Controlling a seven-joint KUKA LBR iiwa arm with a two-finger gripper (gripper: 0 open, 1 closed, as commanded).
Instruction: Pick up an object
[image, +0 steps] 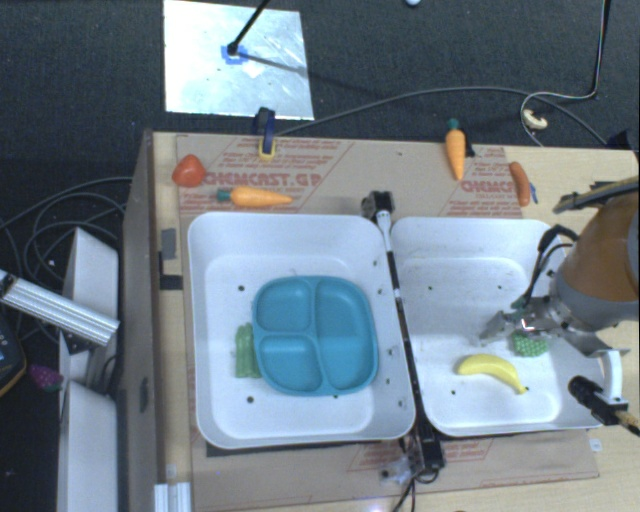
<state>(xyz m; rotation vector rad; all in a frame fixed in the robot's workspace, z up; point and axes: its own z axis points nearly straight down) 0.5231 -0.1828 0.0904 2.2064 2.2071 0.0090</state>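
Observation:
In the right bin (470, 250) a yellow banana (492, 372) lies near the front. Just behind it, to the right, sits a small green knobbly object (530, 346). My gripper (517, 325) hangs low over the right side of this bin, directly above and touching or nearly touching the green object's back edge, which it partly covers. The banana lies apart from the gripper, a short way to its front left. In the left bin (290, 240) a blue divided plate (315, 335) lies flat, with a green vegetable-like piece (245, 352) against its left edge.
On the cardboard behind the bins lie two toy carrots (258, 198) (456, 152), a red-orange piece (188, 171), an orange sausage-like piece (520, 183) and a clamp (266, 133). A black divider clamp (380, 208) stands between the bins. Cables run along the back right.

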